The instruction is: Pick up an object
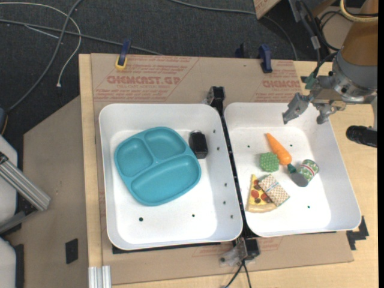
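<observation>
The table (180, 80), topped with a printed cardboard sheet, carries 2 white bins side by side, and 2 blue clamps (124, 53) grip its far edge. The left bin (120, 221) holds a teal divided plate (157, 165) with 3 compartments, lying flat and turned at an angle, and a small black object (198, 144) sits just beside the plate's right edge, close to the wall shared by both bins. The right bin (336, 203) holds the little toys, clustered around its middle. The arm (360, 47) reaches in from the right, and its hand (306, 111) hangs over the right bin's far rim with its 2 fingers spread apart, nothing between them. Well apart from the toys, that hand. Down among them, a pizza slice (258, 195) lies near the front, with a patterned block (275, 189) resting against its right side. An orange carrot (278, 148) lies at a slant, its lower end touching a green bumpy piece (269, 161). A green-and-white can (308, 170) lies tipped over to the right of these.
</observation>
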`<state>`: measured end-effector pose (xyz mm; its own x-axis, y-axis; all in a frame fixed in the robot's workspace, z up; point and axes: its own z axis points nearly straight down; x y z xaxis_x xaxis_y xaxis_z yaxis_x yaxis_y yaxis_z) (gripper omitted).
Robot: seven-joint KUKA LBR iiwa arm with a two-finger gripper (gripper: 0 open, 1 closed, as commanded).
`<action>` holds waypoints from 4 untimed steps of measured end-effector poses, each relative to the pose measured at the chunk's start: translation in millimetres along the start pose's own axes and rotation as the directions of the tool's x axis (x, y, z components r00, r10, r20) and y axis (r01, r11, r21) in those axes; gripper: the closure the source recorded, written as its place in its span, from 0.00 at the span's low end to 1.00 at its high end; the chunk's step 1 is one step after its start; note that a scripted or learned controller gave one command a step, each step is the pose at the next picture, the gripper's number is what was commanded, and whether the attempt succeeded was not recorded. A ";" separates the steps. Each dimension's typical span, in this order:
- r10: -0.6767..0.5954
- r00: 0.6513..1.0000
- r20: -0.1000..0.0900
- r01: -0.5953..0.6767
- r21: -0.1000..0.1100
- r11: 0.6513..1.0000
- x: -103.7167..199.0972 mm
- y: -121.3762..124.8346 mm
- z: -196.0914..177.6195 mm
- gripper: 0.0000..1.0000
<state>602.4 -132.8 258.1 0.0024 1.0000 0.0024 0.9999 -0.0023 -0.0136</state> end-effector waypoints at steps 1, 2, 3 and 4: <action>-0.002 1.000 0.002 0.002 -0.013 1.000 0.3 2.1 -7.1 0.00; -0.002 1.000 0.000 0.002 -0.006 1.000 0.8 4.0 56.2 0.00; -0.003 1.000 0.001 0.003 -0.007 1.000 0.3 11.7 102.6 0.00; -0.002 1.000 0.001 0.002 -0.008 1.000 -2.5 18.4 148.4 0.00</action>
<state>618.8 -135.0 109.5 0.0000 1.0000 0.0016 1.0000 0.0000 -0.0059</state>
